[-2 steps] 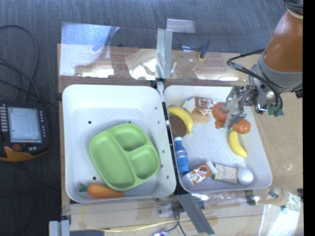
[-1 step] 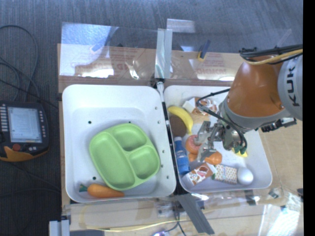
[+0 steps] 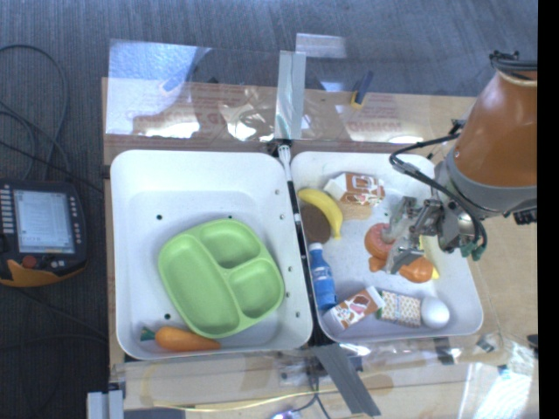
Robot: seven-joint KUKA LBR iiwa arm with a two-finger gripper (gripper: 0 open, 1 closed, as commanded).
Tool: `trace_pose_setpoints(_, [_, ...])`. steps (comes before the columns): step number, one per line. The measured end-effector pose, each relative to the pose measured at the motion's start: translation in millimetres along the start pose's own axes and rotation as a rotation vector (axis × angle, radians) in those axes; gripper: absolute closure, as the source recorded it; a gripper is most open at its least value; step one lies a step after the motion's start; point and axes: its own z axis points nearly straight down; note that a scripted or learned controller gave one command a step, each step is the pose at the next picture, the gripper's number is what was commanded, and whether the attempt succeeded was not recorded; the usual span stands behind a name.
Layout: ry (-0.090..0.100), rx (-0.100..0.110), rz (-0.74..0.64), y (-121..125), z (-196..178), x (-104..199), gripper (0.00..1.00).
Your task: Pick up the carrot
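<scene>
End effector: hovered low in the right bin, over red and orange items; opening unclear, hold cannot be told.
Carrot: lay at the left bin's front edge, beside the green plate, well apart.

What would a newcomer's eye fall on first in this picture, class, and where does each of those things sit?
The big green divided plate fills the middle of the left bin, with the carrot lying just off its near-left edge. On the right, the grey arm with its orange band reaches down over the crowded right bin, its gripper among the toy foods beside a yellow banana.
</scene>
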Motion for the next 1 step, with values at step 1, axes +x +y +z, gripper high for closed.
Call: trace_pose_setpoints(1, [0.002,0.0,0.138,18.8,-55.4,-1.4,1.0])
